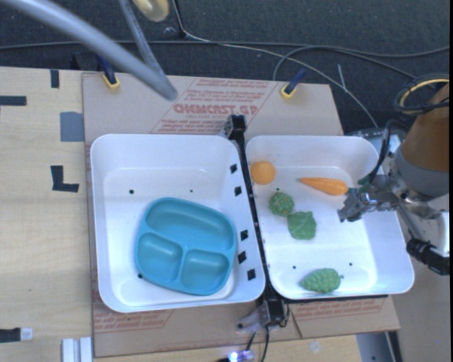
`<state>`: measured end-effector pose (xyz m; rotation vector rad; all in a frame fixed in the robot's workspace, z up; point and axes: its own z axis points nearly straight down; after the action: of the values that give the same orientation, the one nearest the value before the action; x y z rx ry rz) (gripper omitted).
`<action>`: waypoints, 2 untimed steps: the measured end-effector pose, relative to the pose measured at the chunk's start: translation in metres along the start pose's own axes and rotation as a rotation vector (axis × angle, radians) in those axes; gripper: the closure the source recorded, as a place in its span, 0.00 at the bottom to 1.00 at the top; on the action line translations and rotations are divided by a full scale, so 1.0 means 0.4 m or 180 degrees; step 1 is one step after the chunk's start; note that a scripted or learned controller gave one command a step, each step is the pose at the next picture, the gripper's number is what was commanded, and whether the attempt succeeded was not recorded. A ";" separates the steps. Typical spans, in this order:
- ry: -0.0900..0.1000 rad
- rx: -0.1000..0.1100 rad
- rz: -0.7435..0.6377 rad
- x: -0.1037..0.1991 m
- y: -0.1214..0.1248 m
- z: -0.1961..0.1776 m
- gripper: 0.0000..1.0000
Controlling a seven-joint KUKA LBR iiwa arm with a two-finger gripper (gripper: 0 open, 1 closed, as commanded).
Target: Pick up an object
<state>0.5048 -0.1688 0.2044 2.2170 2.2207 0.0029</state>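
Counting across the bench, there are two white bins side by side: the left bin (106, 202) holds one blue divided tray (186, 245), and the right bin (328, 145) holds five small things, namely one orange ball (263, 173), one carrot (324, 185) and three green leafy pieces. The ball sits close to the divider between the bins, near the far corner. The carrot lies across the far part of the bin, its thick end pointing toward the right wall. One green piece (281, 203) and a second green piece (302, 225) lie near each other in the middle, and the third green piece (321, 280) rests close to the near wall. Bare white floor lies between the middle pieces and the right wall, and again between them and the near piece. The arm (426, 149) leans in over the right wall, its orange band above the rim, and the gripper (350, 207) hangs low just past the carrot's thick end; whether its dark fingers are spread or closed cannot be told, and nothing is seen between them.
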 end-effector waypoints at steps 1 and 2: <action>0.0007 0.0018 -0.0012 0.140 -0.001 0.020 1.00; 0.0006 0.0017 -0.0011 0.260 0.004 0.032 1.00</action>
<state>0.5062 -0.0649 0.1913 2.2167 2.2283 -0.0009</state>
